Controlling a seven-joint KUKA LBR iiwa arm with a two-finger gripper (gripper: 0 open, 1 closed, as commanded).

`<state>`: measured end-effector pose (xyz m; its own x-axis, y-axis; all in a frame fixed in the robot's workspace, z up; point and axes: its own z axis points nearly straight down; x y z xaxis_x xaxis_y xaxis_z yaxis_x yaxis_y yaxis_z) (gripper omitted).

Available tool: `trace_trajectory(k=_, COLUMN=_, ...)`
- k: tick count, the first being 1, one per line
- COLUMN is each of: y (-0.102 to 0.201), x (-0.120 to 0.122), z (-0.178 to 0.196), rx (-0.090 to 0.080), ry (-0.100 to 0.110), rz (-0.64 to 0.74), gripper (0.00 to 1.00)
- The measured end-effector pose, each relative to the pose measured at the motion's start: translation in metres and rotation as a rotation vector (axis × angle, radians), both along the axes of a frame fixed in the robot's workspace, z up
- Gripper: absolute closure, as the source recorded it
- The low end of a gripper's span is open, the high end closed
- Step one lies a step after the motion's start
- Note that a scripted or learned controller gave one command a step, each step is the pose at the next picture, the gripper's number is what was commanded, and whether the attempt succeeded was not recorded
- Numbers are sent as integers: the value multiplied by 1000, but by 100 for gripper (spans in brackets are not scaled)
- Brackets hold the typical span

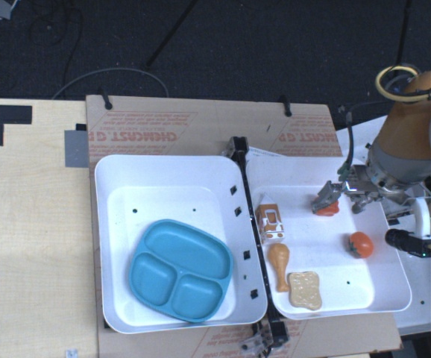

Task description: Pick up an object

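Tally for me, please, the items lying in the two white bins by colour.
Blue: 1, divided plate
Tan: 3, small carton, toy drumstick, toy bread slice
Red-orange: 2, toy tomato, small piece at the gripper
Total: 6

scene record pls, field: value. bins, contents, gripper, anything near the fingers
left bin: blue divided plate
right bin: small printed box, toy drumstick, toast slice, orange-red ball, small red piece
gripper: over right bin's far right part, arm entering from the right
near gripper: small red piece lies at its left fingertip; held or not, cannot tell
ball: lies apart from the gripper, nearer the camera
bench: cardboard sheet under both bins
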<state>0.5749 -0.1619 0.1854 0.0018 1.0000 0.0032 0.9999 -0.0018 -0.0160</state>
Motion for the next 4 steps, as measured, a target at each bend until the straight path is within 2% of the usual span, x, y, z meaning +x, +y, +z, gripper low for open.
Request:
trace_trajectory(k=1, y=0, x=3, z=7, rx=-2, ry=-13, rz=2, gripper=0)
trace_trajectory(k=3, y=7, x=7, z=-85, rx=-1, ry=-10, rz=4, gripper=0)
trace_trajectory(k=4, y=8, x=6, z=-99, rx=-2, ry=-11, rz=2, gripper=0)
